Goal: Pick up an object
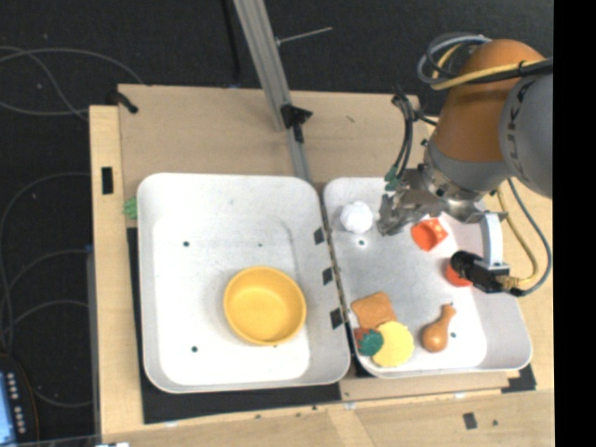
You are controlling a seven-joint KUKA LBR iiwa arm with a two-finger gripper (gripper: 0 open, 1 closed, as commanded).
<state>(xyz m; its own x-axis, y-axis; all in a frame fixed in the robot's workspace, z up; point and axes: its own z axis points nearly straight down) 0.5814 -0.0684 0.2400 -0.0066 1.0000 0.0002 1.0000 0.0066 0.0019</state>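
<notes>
- A slanted overhead view shows a wooden bench point(214, 128) carrying two shallow white bins side by side, with dark floor and loose cables around it.
- The left bin point(186, 212) fills the centre-left of the frame and holds a yellow bowl point(265, 304), upright, toward its lower right.
- The right bin point(410, 277) sits at centre-right and holds the rest of the objects.
- A white ball point(356, 217) lies near that bin's upper-left corner.
- An orange block point(427, 235) lies near the bin's upper middle.
- At the bin's lower edge an orange-brown piece point(373, 308), a small green piece point(372, 343) and a yellow round piece point(395, 343) crowd together, touching.
- A brown pear-shaped toy point(437, 329) lies just to their right.
- The grey arm with its orange band point(480, 110) reaches in from the upper right.
- The gripper point(396, 214) hangs over the upper part of the right bin, between the white ball and the orange block.
- Whether its jaws are wide or narrow cannot be told; the wrist body hides them.
- Judged step: the arm is positioned over a target and nothing looks lifted yet.
- The next move likely calls for settling on one object, the ball or the block, then closing squarely around it.
- No brand, label or readable writing is visible.
</notes>
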